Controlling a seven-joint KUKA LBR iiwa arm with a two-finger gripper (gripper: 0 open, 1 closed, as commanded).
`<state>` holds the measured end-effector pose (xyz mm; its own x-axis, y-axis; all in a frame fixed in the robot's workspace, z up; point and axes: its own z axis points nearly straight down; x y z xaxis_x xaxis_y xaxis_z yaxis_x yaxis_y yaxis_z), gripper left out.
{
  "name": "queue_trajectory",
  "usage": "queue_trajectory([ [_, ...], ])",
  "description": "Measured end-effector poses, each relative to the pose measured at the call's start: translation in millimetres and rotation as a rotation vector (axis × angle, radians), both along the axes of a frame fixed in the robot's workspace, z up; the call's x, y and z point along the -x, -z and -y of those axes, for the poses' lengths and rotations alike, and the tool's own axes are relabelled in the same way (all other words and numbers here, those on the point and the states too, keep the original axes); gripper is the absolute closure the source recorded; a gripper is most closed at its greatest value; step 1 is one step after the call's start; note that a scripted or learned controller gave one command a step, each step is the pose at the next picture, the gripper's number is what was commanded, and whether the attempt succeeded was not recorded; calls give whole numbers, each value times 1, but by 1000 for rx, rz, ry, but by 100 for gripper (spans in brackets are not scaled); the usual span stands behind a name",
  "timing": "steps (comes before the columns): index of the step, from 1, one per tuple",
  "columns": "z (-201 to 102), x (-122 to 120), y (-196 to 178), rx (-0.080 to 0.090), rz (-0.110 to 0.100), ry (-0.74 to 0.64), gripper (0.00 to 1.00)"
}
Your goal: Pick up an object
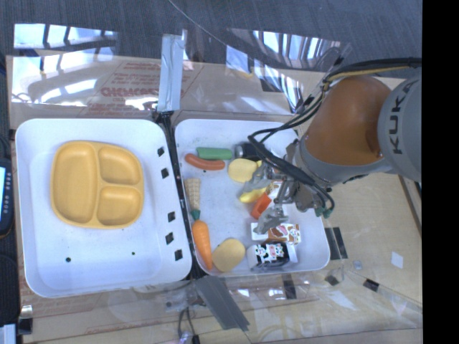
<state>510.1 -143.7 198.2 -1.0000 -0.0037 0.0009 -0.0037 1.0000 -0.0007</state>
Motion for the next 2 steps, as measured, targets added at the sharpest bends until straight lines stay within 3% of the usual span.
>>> queue_trajectory([
  [1, 19, 26, 106, 0, 5, 53, 0],
  [2, -56, -66, 106, -2, 3, 198, 0],
])
